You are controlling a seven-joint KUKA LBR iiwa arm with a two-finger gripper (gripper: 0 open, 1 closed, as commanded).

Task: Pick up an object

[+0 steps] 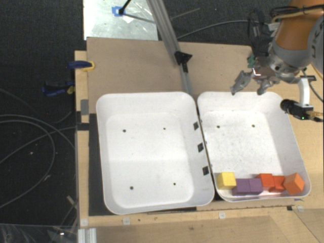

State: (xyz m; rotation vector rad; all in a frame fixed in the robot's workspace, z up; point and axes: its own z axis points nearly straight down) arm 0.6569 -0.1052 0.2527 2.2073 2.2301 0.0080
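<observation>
1. Presently, gripper (250, 84): on the grey arm with its orange band, poised over the far rim of the right bin (243, 135). Jaws released, two fingers spread apart with nothing between them.
2. Right bin: shallow, white, on the bench (131, 70). All the blocks lie in a row along its near wall, well apart from the gripper.
3. Yellow block (226, 179): leftmost of the row, just beside the purple block, with bare bin floor on its far and left sides.
4. Purple block (248, 186): touching or nearly touching its neighbours on both sides.
5. Red block (271, 181): mid-row, crowded between the purple and the orange.
6. Orange block (294, 183): tilted, in the near right corner of the bin.
7. Left bin (147, 151): white, alongside the right one.
8. Handling note, as judgement: the yellow block looks the easiest pick. Travel across the bin toward the near wall, centre above the block, turn the fingers so one drops into the free space on its left, descend clear of the wall, then close and lift straight.
</observation>
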